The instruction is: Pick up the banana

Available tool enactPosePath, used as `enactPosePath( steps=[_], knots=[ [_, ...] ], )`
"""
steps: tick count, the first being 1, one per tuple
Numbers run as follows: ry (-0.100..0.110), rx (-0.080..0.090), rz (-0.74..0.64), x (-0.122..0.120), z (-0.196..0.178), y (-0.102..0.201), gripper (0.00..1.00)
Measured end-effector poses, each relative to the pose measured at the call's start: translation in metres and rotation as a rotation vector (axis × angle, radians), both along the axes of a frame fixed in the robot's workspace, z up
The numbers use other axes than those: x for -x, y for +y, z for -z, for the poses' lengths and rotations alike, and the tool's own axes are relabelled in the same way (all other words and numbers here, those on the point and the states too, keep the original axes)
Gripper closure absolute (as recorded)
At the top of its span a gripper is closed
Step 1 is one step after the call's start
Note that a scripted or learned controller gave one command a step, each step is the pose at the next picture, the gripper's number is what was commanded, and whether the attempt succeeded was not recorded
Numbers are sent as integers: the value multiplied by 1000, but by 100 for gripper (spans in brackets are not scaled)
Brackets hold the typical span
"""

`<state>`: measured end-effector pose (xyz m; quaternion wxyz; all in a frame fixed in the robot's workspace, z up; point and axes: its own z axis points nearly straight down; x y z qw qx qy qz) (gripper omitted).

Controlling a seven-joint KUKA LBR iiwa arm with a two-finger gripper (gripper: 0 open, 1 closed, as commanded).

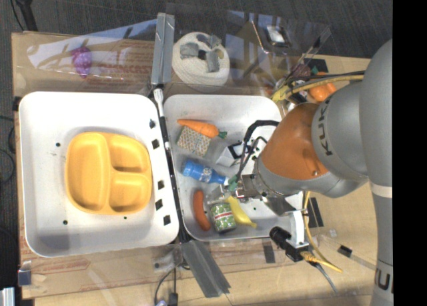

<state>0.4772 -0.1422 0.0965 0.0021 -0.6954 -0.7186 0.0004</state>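
The yellow banana (241,212) lies near the front of the right bin (221,107), partly under my wrist. My gripper (237,190) hangs right above it, reaching down from the grey arm with the orange band (293,145). The wrist hides the fingers, so their state is not visible. The banana rests between a clear jar of green and white bits (222,217) and the arm's body.
In the right bin also lie a carrot (198,127), a speckled square packet (192,141), a blue bottle (202,173) and a red sausage (200,209). The left bin (40,118) holds a yellow divided tray (110,172). A white rope roll (200,58) sits behind the bins.
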Motion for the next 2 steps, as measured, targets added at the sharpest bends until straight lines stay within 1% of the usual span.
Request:
enactPosePath(
  steps=[1, 2],
  knots=[
    [1, 0, -7, -1, -9, 0, 100],
    [2, 2, 192, -44, -84, 11, 100]
  ],
)
